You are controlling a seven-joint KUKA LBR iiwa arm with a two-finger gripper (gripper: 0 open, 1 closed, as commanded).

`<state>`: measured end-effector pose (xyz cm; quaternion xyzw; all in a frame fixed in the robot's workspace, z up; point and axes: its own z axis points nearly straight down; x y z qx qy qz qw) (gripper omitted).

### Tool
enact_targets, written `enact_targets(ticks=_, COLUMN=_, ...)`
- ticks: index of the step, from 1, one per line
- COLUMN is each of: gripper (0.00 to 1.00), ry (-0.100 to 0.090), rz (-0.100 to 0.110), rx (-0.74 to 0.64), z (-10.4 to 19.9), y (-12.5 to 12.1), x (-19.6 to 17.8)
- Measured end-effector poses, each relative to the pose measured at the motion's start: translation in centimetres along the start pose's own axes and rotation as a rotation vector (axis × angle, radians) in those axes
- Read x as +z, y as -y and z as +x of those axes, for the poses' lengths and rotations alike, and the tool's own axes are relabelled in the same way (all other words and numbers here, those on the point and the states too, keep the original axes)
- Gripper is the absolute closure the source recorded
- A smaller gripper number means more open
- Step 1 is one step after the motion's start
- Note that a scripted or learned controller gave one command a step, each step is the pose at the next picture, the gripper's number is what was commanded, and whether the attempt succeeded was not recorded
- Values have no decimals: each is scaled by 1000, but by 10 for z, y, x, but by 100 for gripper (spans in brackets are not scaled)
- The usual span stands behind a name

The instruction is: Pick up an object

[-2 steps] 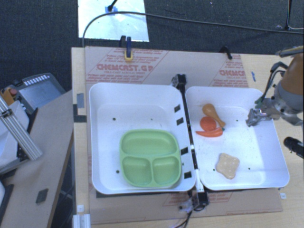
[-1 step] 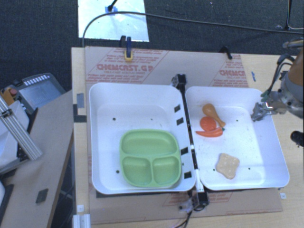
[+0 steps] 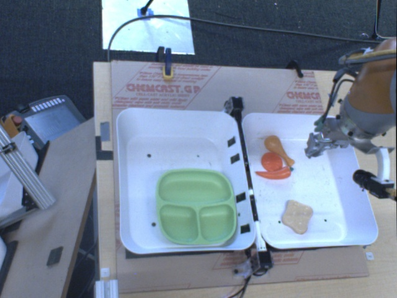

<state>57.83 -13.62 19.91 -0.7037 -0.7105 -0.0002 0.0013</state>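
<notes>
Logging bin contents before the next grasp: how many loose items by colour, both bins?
Green: 1, divided plate in the left bin
Orange or red: 3, clustered in the right bin
Tan: 1, bread-like piece
Total: 5

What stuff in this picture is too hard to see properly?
- Gripper, camera view: small and blurry, so whether its fingers are open or shut cannot be told.
- Arm: cut off by the right edge.
- Orange and red toy foods in the right bin: piled close together and too small to name.
- Beige piece: too blurry to name.
- Green divided plate: its near rim hides some left bin floor.
</notes>
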Motion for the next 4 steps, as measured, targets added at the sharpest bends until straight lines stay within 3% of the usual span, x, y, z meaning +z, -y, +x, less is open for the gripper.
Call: enact_targets(ticks=4, gripper=100, ry=0, rz=1, rx=-1, z=229, y=-47, x=6)
